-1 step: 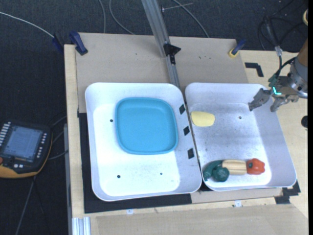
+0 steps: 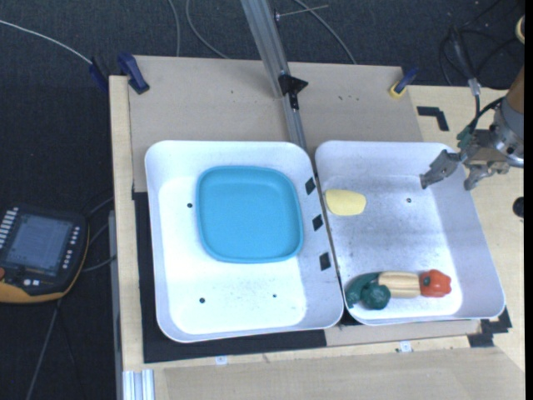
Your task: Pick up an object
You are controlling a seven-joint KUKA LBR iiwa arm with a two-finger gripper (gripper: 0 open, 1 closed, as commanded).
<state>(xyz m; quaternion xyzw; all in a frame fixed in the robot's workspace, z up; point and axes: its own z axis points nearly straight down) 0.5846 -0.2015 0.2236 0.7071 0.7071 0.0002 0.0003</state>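
My gripper (image 2: 454, 176) hangs open over the far right corner of the right bin (image 2: 400, 223), with nothing between its fingers. A pale yellow lump (image 2: 345, 202) lies at the bin's left side, well to the gripper's left. Along the bin's near edge lie a dark green piece (image 2: 368, 293), a tan stick-shaped piece (image 2: 400, 284) and a red piece (image 2: 435, 283), touching in a row.
The left bin (image 2: 166, 223) holds a blue square plate (image 2: 250, 213). A metal pole (image 2: 268, 40) slants down to the gap between the bins. Clamps sit at the bench's far corners, and a handheld pendant (image 2: 37, 252) lies off the bench at left.
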